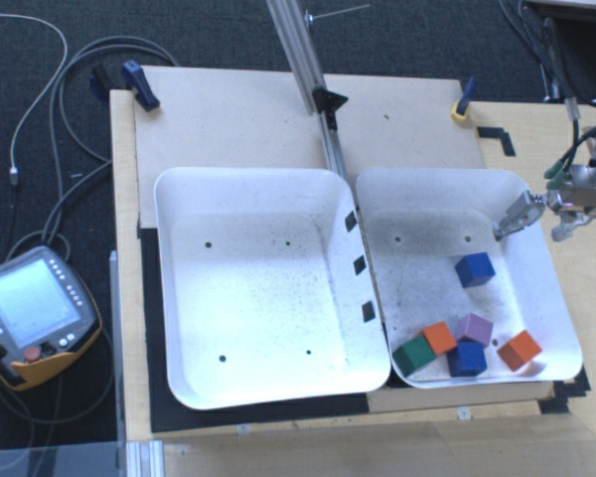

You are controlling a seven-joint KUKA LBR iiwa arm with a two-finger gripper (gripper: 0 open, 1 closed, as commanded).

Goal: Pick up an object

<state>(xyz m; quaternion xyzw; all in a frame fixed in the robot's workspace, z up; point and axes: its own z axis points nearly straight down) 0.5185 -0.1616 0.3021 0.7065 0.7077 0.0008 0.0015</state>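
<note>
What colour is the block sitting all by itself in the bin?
Blue. The lone block shows clearly in the camera view.

No readable text, labels, brands or numbers anywhere.

Lit screen of the teach pendant (pixel 25 304) too washed out and small to make out; buttons beside it likewise blurred. No print to be seen on the blocks in the right bin (pixel 536 256), nor on the white walls of the left bin (pixel 179 197), nor on the worktop (pixel 228 117).

Gripper (pixel 512 219) (reaching from the right) hangs tilted leftward.
</note>
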